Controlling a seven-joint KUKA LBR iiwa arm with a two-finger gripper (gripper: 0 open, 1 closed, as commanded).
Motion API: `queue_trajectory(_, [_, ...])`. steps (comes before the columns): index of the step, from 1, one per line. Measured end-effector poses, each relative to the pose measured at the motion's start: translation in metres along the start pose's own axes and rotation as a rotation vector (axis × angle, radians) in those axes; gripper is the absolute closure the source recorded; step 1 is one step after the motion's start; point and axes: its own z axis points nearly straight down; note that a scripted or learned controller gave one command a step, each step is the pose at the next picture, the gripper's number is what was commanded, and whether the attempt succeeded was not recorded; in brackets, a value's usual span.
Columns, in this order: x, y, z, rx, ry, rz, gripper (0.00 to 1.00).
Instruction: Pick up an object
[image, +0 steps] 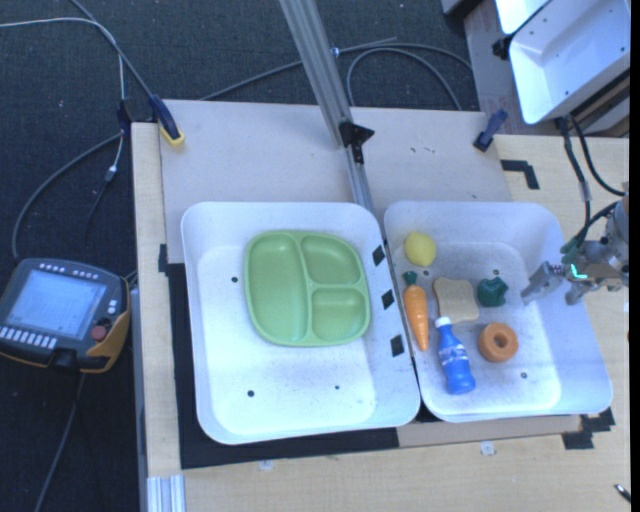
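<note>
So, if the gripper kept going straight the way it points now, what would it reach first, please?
The gripper sits at the right bin's right side, pointing left across it. Going straight on, it would probably meet the dark green toy first, with the bread slice behind it. Its height is unclear, so it might pass above.

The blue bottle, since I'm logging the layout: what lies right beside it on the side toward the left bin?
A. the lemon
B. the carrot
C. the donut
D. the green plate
B: the carrot lies next to the blue bottle in the right bin, on its left-bin side.
</note>
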Motion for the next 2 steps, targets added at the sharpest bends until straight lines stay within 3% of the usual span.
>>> queue_trajectory(1, [0.000, 0.001, -0.001, -0.002, -0.001, 0.000, 0.00])
queue_trajectory(2, [-0.003, 0.003, 0.061, 0.005, 0.002, 0.000, 0.00])
